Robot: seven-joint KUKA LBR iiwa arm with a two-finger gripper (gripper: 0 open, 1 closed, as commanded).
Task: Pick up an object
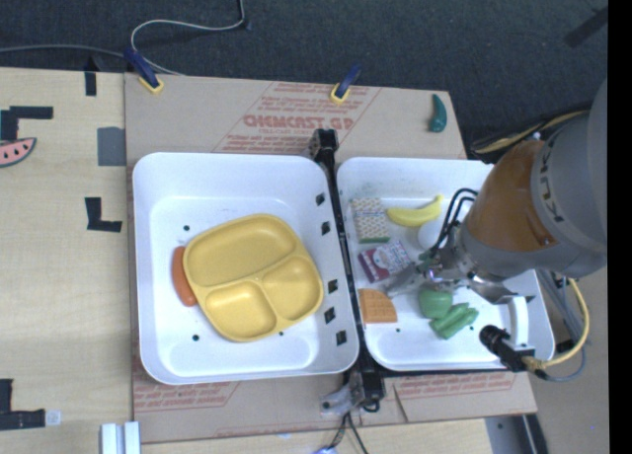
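Arm low in right bin, over the clutter.

Gripper (423, 274) sits among small items in the right bin (513, 348): green object (446, 312) just below it, banana (415, 212) above, orange block (376, 306) to its left. Can't tell if jaws are open or closed. Best bet imo: centre on one item w/ clear sides, e.g. the green one, close, lift straight. Left bin (158, 245) holds a yellow tray (253, 274).

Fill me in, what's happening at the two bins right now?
The grey arm with the orange band reaches in from the right, its gripper down in the right white bin among small items: a yellow banana, a green plastic piece, an orange square. I can't tell if it has hold of anything. The left white bin holds a yellow divided plate over an orange item.
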